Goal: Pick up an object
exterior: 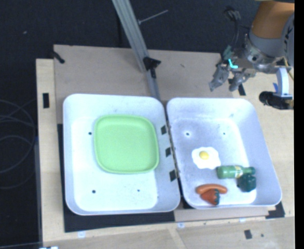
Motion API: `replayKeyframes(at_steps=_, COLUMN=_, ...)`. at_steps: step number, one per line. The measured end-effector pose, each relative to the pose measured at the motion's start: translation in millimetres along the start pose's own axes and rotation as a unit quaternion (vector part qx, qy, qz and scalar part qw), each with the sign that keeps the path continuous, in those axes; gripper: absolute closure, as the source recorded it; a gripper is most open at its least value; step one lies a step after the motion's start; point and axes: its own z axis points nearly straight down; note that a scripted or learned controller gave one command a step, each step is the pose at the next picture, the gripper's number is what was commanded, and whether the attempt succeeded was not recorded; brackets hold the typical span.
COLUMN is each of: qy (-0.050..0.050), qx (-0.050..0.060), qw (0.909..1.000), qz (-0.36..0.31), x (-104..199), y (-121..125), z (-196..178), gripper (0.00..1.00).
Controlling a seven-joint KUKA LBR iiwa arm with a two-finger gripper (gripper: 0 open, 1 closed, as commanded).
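My claw (pixel 229 80) hung at the upper right of the frame, just past the far rim of the right bin (pixel 261 126), fingers parted and gripping nothing. The green bottle (pixel 235 171) lay toward the lower right, well apart from it, long axis running left-right.

A pale tan bench (pixel 204 69) fills the middle of the frame, its bare board showing along the upper edge and lower right. 2 shallow white bins rest on it side by side, touching at centre: the left bin (pixel 79 154) at centre left, the right bin (pixel 256 134) at centre right. A dark mat (pixel 115 219) shows beneath the left bin's lower edge. A grey metal post (pixel 134 30) rises from the bench's upper middle.
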Motion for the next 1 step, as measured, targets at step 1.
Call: replayKeyframes(at_steps=1, qy=0.0, qx=0.0, qw=1.0, qz=0.0, x=0.0, y=0.0, z=0.1, gripper=0.0)
